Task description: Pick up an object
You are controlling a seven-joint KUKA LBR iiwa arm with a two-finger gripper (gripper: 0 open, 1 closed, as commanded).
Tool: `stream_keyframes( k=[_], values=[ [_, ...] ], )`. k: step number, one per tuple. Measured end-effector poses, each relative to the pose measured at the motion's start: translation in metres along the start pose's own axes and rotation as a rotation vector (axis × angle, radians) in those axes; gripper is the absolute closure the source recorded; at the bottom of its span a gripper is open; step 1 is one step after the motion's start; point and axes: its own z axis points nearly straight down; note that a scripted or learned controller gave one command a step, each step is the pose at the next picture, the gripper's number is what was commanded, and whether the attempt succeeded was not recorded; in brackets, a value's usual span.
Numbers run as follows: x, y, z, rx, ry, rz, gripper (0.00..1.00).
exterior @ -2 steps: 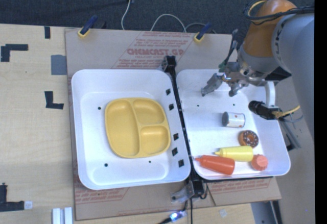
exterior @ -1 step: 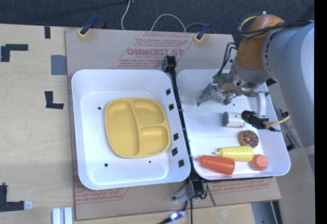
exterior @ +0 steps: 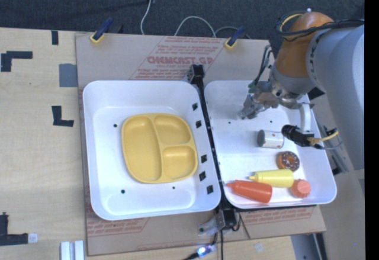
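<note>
Objects for picking lie in the right bin (exterior: 234, 96), toward the lower right of the frame: a small grey-and-white cylinder (exterior: 270, 138) on its side near the middle, a chocolate doughnut (exterior: 288, 160) just below and right of it, a yellow mustard bottle (exterior: 274, 178) lying flat, a carrot (exterior: 249, 191) touching the bottle's lower side, and a small orange-red round piece (exterior: 301, 188) at the bottle's right end. The gripper (exterior: 251, 108) hangs over the upper part of this bin, above bare white floor, apart from every object; whether it is open or closed cannot be told. A yellow divided plate (exterior: 159, 147) rests in the left bin (exterior: 100, 105)
</note>
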Motion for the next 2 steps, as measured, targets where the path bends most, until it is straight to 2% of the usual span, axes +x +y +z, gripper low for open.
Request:
stream_keyframes(
  k=[1,2],
  values=[
    [-0.003,0.003,-0.063,-0.008,0.000,0.001,1.00],
    [-0.003,0.004,-0.117,-0.007,0.000,0.001,1.00]
  ],
)
